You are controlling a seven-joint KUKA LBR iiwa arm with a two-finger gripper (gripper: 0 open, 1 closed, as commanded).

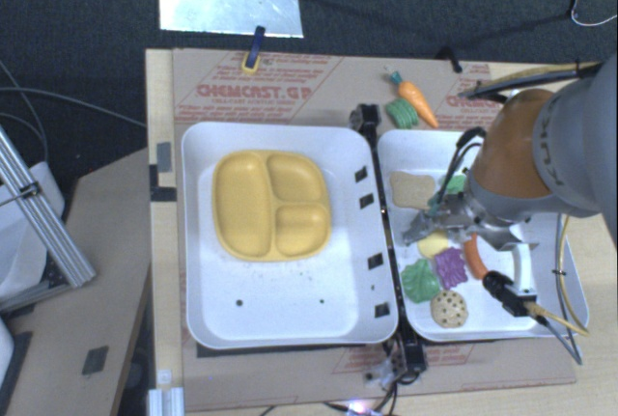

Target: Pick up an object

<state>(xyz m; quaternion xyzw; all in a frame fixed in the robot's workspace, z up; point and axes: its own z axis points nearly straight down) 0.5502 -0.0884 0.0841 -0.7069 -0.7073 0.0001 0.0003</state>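
The gripper (432,229) hangs low in the right bin (558,308); whether it grips anything I cannot tell; a yellow piece (434,244) lies just under it, grapes (451,266) and a cookie (449,309) beyond, toast (413,189) just behind it; the yellow plate (271,205) sits well apart.

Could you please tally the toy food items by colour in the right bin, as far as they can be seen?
Green: 2
Purple: 1
Yellow: 1
Orange-red: 1
Tan: 2, bread slice and cookie
Total: 7; the arm may hide more.
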